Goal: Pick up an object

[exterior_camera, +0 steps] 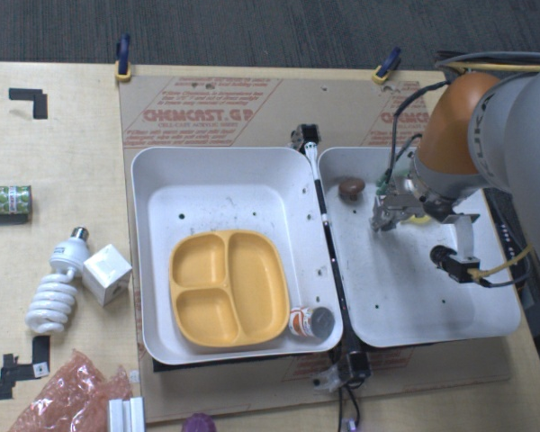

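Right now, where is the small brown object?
The small brown object lies in the right bin, near its far left corner, just left of the gripper.

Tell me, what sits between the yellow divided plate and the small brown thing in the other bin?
In the camera view, the raised white walls where the bins meet separate the yellow divided plate from the small brown object.

Small brown rounded object (350, 188), lying in the right bin (414, 322) near its back-left corner, just beside the dividing wall.
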Tool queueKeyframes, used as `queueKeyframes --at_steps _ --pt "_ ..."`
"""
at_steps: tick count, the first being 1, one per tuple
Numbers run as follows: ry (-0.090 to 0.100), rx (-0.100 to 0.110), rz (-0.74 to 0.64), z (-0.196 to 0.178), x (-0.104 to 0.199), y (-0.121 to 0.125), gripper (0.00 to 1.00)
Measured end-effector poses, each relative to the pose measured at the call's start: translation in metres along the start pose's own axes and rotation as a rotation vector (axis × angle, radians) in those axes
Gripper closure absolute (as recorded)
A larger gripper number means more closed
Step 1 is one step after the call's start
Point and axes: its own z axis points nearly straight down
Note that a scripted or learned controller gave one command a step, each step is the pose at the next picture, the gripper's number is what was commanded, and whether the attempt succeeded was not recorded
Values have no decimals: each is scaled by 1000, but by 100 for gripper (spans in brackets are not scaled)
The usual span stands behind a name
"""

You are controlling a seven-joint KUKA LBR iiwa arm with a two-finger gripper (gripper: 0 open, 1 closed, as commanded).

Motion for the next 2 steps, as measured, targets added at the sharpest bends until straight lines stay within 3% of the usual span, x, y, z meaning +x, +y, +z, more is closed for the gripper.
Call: queueKeyframes --at_steps 1,2 --pt "0 0 1 0 13 -68 0" --pt "-1 -1 -3 0 -30 8 0"
